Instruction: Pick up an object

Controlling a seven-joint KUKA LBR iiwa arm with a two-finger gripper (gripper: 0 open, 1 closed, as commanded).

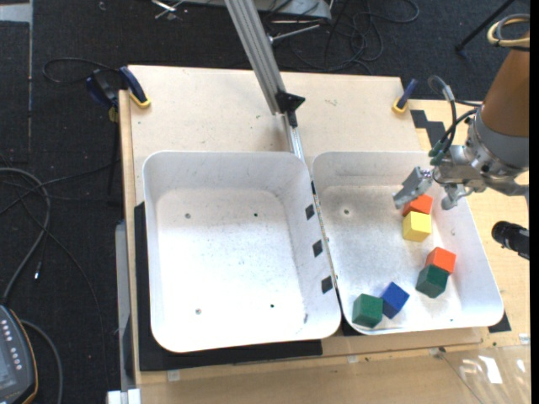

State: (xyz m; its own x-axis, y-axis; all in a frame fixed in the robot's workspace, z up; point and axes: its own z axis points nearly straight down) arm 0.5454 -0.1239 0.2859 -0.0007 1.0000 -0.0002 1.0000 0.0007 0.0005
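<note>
In the right shallow white plastic bin (472,305), a green cube (367,309) and small blue cube (395,298) lie nearest, then a dark green cube (431,281) touching an orange cube (441,260). Farther back sits a yellow cube (416,225) against another orange block (420,204). Above that block hangs the grey end effector (434,189), fingers spread apart, gripping nothing.

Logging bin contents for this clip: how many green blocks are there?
2, both in the right bin: one green block at the near edge beside the blue block, another right of it, under an orange block.
</note>
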